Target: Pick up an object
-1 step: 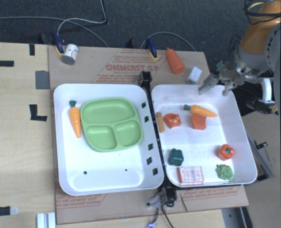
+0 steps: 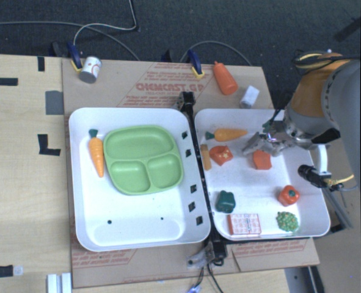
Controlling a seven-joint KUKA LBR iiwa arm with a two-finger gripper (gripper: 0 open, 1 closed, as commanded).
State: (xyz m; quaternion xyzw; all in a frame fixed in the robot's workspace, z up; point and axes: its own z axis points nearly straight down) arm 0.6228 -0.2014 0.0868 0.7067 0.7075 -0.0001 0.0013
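The bench (image 2: pixel 21 163) bears 2 white bins (image 2: pixel 82 182), an orange bottle (image 2: pixel 225 79) and a small can (image 2: pixel 90 69).

Orange bottle (image 2: pixel 225 79) outside bins (image 2: pixel 76 163)

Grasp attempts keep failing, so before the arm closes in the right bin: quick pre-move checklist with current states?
1. Gripper over right bin: ok.
2. Target beneath: small red-orange block just below fingertips: ok.
3. Finger state: cannot tell.
4. Anything held: nothing seen between the fingers: ok.
5. Clearance from the orange carrot left of gripper: close, cannot tell.
6. Tomato and broccoli away from gripper: ok.
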